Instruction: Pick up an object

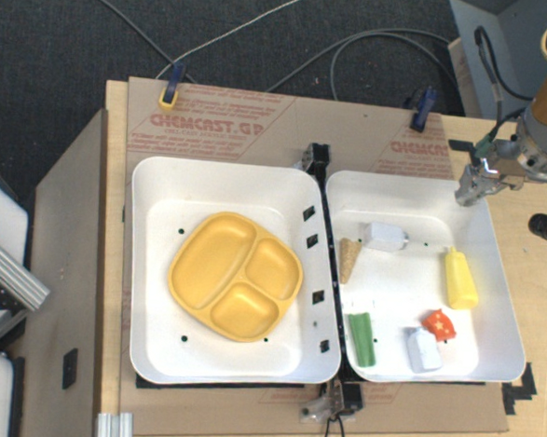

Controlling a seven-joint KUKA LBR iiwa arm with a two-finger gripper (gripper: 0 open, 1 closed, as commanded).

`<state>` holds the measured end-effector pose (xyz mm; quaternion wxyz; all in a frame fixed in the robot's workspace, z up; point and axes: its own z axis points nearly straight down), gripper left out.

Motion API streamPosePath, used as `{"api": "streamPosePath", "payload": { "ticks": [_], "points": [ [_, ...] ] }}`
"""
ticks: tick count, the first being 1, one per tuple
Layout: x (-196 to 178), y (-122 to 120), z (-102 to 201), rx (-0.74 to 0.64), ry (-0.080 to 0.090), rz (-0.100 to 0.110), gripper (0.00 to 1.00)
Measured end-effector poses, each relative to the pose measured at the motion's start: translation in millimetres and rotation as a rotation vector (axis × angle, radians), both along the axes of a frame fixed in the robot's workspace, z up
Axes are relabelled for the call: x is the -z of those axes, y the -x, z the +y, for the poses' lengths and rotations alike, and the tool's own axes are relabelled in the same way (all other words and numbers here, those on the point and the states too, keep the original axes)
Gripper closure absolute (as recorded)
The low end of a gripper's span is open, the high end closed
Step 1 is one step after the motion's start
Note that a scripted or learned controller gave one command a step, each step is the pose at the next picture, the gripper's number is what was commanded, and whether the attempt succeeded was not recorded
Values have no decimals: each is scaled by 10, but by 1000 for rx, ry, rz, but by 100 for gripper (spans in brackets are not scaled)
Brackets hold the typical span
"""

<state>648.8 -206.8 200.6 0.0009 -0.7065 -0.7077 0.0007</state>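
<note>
Gripper [471, 191] above right bin's [503, 276] far right corner, grip state unclear; yellow corn [461, 280] inside that bin, near its right wall.

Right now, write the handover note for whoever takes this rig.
Gripper: above the far right corner of the right bin, holding nothing that shows.
Right bin contents: yellow piece by the right wall, red piece below it, pale block near the front, green stick front left, tan cone by the divider, white piece toward the back.
Left bin: yellow divided tray.
Done: nothing picked up.
Left: descend on one object, grasp, lift.
</note>
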Motion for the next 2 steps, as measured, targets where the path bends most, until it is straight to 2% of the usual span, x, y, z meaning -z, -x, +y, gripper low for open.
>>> {"api": "streamPosePath", "payload": {
  "ticks": [2],
  "points": [
    [39, 268, 1116, -5, -3, 1, 100]
  ]
}}
